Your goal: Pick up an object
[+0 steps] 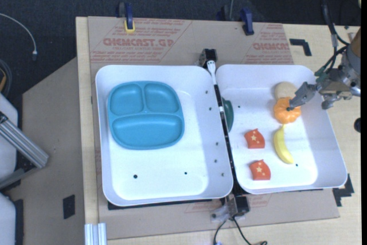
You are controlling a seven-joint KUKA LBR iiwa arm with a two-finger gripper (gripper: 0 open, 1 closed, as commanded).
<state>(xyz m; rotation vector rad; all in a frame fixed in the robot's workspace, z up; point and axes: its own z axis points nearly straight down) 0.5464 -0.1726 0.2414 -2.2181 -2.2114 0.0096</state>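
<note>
We're watching the gripper point(307, 96) low over the right bin point(327, 178), coming in from the right. One dark finger slants down onto the top of the orange fruit point(285, 112); the other sits off to the right, well clear of it, so we read the fingers point(299, 98) as spread wide, with nothing between them. By our judgement the pick isn't made yet: the orange fruit rests on the bin floor, and closing and lifting are all to come.

Taking that orange fruit as our landmark: a pale beige round object point(284, 89) sits just behind it, touching or nearly so. A banana point(281, 146) lies just in front of it. Two red blocks with yellow stars, one point(254, 138) to its front-left, the other point(260, 170) further forward, stand well apart from it. The bin's right wall is close on the arm side, so room is tight there; leftward the floor is open. The left bin point(195, 175) holds a blue divided plate point(146, 115), far off.
</note>
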